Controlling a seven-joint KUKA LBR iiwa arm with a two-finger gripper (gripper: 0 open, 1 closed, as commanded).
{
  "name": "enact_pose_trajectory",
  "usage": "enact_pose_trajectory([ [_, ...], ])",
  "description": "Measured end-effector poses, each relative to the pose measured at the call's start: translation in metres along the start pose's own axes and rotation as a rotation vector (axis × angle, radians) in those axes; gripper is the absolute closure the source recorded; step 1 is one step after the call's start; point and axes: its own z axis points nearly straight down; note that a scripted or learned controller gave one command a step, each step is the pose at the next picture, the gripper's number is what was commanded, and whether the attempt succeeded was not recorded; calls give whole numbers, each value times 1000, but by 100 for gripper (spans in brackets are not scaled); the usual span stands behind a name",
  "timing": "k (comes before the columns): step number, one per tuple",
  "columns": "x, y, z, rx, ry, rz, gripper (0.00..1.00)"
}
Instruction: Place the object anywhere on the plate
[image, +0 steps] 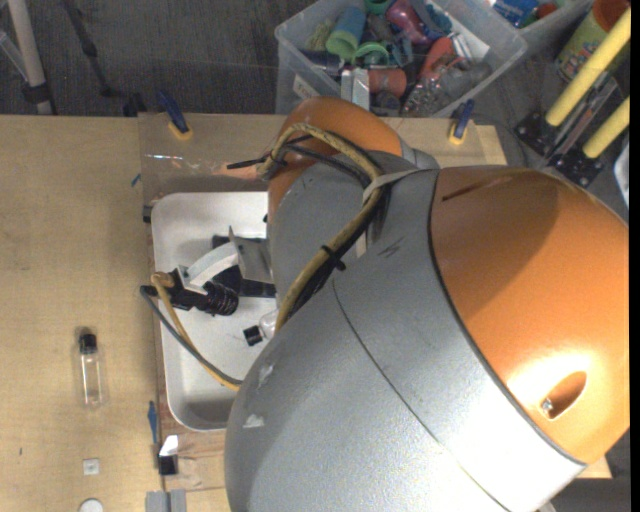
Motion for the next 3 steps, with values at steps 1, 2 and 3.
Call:
enact_pose_trajectory([
  [1, 82, 8, 3, 1, -2, -360, 100],
  [2, -13, -10, 95, 2, -1, -693, 100],
  [3, -59, 4, 87, 2, -3, -962, 100],
])
